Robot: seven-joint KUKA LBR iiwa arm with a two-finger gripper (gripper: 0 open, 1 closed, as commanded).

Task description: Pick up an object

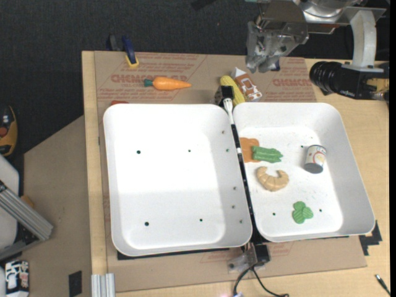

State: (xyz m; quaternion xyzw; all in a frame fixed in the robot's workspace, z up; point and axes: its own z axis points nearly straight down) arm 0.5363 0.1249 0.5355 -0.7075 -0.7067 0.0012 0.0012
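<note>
I see the gripper (265, 62) high above the far edge of the right bin (334, 121) — its fingers look close together with nothing between them. The croissant (273, 179) lies in this bin, beside the green vegetable (267, 154) — the small can (315, 159) is near.

Bins: I count two white bins, left bin (167, 178) and right bin (334, 129), side by side.
In the right bin: one croissant (272, 179), one small can (315, 158), one orange piece (249, 149), two green pieces, upper green piece (267, 154) and lower green piece (302, 213) (leafy-looking, kind unclear).
On the desk behind my bins: one carrot (168, 84), one corn cob (232, 86), one small packet (249, 88).
</note>
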